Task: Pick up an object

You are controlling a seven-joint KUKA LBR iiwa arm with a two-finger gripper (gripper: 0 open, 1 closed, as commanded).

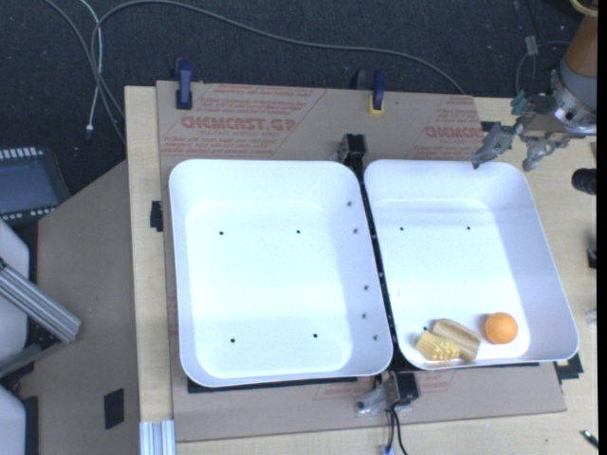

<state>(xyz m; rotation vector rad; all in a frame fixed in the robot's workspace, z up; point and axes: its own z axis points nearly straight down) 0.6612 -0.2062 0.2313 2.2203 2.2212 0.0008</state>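
Right bin [531, 216] lies mostly bare beneath spread fingers [490, 150] over its far rim.

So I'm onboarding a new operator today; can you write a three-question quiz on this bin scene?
1. True or false: the orange ball lies in the left bin.
2. The end effector is above which corner of the right bin? A near left, B far right, C near right.
3. What lies against the tan roll?

Key: 1 false; 2 B; 3 the yellow corn piece.
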